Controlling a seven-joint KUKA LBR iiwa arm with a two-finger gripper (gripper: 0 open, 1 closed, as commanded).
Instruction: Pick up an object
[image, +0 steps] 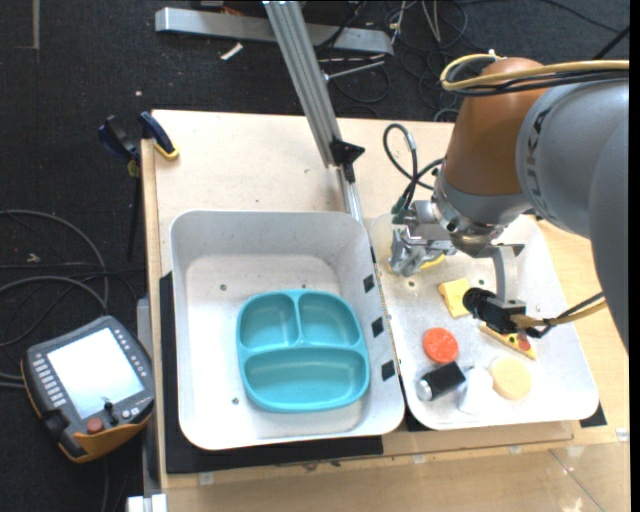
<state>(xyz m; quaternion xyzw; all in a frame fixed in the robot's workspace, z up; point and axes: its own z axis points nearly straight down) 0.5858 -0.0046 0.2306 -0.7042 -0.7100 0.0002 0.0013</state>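
Note:
My gripper (404, 260) hangs low over the far left corner of the right bin (560, 400), close to the wall shared with the left bin. A small yellow piece (433, 262) shows just to its right; whether it touches the gripper is unclear. Further toward the front lie a yellow wedge (455, 296), an orange-red round piece (440, 345), a black cylinder (440, 382) with a pale grey end, and a cream disc (511, 378). A yellow and red piece (520, 343) lies to the right of the round one.
The left bin (200, 250) holds a teal divided plate (300, 350). A slanted metal rod (315, 100) ends at the bins' far edge. A handheld pendant (90, 385) lies on the floor to the left.

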